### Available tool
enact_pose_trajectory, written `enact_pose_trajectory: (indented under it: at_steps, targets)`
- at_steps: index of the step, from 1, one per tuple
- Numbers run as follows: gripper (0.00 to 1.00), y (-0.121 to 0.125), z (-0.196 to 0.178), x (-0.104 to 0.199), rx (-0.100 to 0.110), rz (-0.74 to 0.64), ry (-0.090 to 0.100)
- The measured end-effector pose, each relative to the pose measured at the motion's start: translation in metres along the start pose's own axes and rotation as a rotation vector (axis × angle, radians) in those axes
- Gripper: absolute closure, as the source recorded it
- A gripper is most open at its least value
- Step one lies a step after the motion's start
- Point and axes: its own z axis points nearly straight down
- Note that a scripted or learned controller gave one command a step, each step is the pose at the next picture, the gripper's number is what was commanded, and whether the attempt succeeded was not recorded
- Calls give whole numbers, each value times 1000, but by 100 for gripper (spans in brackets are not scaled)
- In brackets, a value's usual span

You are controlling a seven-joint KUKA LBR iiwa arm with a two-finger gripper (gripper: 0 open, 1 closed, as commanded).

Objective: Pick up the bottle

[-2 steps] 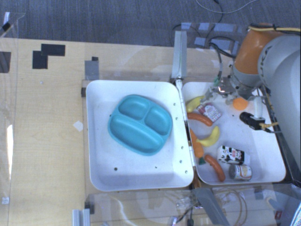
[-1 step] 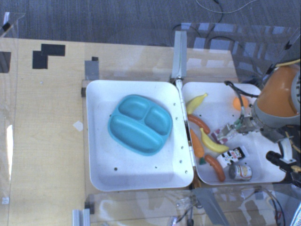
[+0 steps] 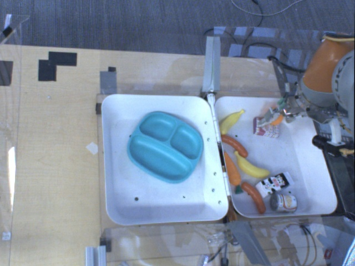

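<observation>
We look down from one camera set high above the bench [image 3: 55,148], tipped a bit so the far floor shows at the top. We are far enough to see both white bins [image 3: 111,204] whole, side by side. The arm [image 3: 327,76] comes in from our right.

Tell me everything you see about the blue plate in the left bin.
The blue divided plate looks like smooth plastic, rounded in outline, with three compartments: one long one along its lower-left side and two smaller ones above. It lies flat, turned at a slant, near the middle of the left white bin. Nothing lies in it.
</observation>
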Motion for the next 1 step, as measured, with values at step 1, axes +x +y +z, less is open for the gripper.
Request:
enact_pose_trajectory:
  at_steps: [1]
  targets:
    - [0, -78, -101, 17, 22, -25, 10]
